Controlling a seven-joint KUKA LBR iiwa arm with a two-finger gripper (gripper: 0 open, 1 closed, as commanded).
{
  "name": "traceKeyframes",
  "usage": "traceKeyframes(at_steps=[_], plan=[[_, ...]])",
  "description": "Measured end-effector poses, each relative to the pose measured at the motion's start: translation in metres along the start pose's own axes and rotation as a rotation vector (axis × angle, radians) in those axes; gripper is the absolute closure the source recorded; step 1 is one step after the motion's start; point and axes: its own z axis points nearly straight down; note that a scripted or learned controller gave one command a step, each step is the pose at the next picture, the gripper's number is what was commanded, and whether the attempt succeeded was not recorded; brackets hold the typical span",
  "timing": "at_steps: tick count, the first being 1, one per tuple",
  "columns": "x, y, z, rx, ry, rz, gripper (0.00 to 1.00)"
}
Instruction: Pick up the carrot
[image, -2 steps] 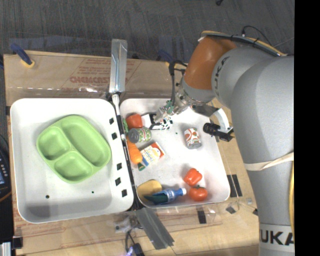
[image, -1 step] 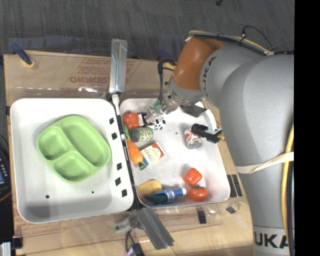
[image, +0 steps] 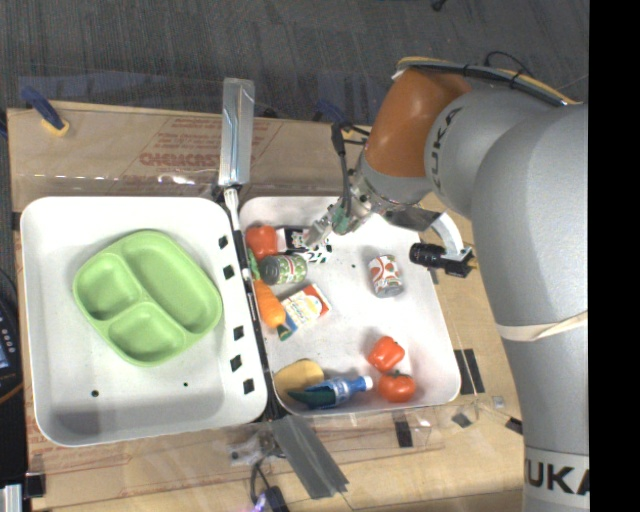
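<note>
The carrot (image: 268, 306) is a short orange piece lying against the left wall of the right bin (image: 440, 330), just below a green can (image: 283, 268) and beside a small carton (image: 305, 308). My gripper (image: 320, 243) hangs low over the back of the right bin, up and to the right of the carrot and apart from it, close to the green can's top. Nothing shows as held in it.
A red-orange round item (image: 262, 240) sits at the bin's back left. A red and white can (image: 385, 275), a red pepper (image: 386, 353), a tomato (image: 398, 388), a blue bottle (image: 340, 388) and a yellow item (image: 298, 375) share the right bin. The left bin holds a green divided plate (image: 148, 295).
</note>
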Motion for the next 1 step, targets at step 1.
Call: traceKeyframes(at_steps=[1], plan=[[0.0450,-0.0168,-0.0034,0.002,0.003,0.020,1.00]])
